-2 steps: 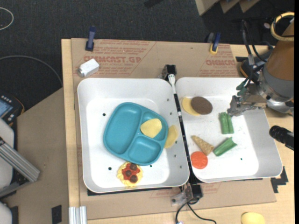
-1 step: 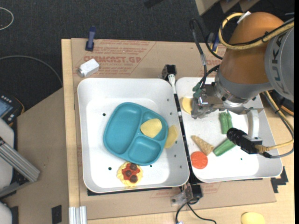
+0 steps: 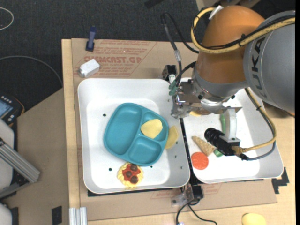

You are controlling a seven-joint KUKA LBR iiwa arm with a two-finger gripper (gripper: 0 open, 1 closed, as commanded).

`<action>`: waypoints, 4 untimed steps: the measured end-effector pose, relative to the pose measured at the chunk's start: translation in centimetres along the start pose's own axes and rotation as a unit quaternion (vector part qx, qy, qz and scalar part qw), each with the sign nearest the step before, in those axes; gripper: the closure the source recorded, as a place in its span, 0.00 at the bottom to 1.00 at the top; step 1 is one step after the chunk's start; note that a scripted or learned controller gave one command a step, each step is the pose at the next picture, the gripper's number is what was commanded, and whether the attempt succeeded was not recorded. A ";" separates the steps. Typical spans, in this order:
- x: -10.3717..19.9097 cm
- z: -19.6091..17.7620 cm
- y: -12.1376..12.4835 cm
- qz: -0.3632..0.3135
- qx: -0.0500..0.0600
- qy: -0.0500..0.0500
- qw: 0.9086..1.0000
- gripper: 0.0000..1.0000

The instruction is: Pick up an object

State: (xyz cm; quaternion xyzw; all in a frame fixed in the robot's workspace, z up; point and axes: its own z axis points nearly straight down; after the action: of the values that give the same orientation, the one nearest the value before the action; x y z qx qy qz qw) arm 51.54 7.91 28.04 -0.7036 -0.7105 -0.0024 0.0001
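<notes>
In the left bin (image 3: 89, 125), a blue divided plate (image 3: 126, 137) is seen, with a yellow chip (image 3: 152, 128) in one compartment and a small pizza toy (image 3: 131, 173) below it. The gripper (image 3: 180, 108) is placed over the wall between the bins; whether it is open or closed cannot be told. In the right bin (image 3: 262, 165), below and to the right of the gripper, an orange cone (image 3: 203, 145) lies slanted, near a red disc (image 3: 200, 161). These are judged the nearest candidates.

A bulky grey arm (image 3: 276, 55) fills the frame's upper right, capped by a glossy orange band (image 3: 229, 25). Yellow and black cables (image 3: 206, 18) loop around it.
</notes>
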 end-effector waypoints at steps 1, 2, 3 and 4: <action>5.5 -0.7 -3.8 0.001 0.003 0.000 1.000 1.00; -0.5 -8.4 -1.9 0.008 -0.003 -0.002 1.000 1.00; 8.9 -15.3 -2.3 -0.001 -0.003 0.001 1.000 1.00; 7.8 -26.2 -2.5 0.004 -0.006 0.001 1.000 1.00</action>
State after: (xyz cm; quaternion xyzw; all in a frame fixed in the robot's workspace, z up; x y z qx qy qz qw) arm 48.89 15.59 54.22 -0.7066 -0.7075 -0.0069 -0.0033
